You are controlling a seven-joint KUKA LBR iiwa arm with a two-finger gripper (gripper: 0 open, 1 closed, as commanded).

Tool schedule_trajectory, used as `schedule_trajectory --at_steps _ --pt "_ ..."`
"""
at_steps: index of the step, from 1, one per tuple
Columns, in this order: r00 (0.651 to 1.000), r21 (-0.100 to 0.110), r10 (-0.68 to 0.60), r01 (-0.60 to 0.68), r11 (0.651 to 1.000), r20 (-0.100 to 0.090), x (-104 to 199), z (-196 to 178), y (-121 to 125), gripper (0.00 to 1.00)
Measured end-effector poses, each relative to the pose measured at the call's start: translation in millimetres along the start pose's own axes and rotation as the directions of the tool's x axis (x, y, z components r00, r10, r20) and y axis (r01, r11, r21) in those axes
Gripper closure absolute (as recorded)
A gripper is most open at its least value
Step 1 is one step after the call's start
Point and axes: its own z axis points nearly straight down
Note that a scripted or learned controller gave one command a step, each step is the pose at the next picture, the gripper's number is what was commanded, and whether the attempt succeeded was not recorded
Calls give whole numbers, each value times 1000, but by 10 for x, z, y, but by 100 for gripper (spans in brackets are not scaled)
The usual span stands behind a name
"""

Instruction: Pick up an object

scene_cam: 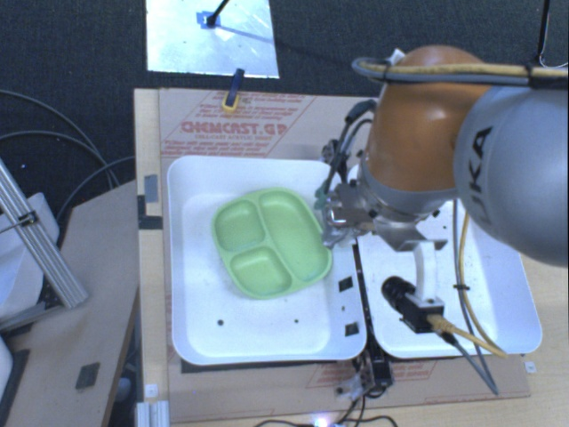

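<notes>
A light green plate with three compartments lies flat in the left white bin, a little right of the bin's middle. My gripper hangs at the plate's right rim, close to the wall between the two bins. The bulky wrist and its orange band hide most of the gripper from above. Whether it touches the plate's rim cannot be made out.
The right white bin lies under the arm and is largely covered by it. A metal sheet rests beyond the bins at the back. Cardboard shows under both bins.
</notes>
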Motion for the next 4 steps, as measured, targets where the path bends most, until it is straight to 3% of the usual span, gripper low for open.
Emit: schedule_trajectory --at_steps 1,2,3,4 --pt "1000 -12 3 -3 1000 -4 367 -2391 19 100" --pt "1000 19 8 -9 1000 8 757 -435 371 100" --pt "1000 16 3 -3 1000 5 1232 959 341 100" --pt "1000 4 5 -5 1000 0 1221 152 -5 100"
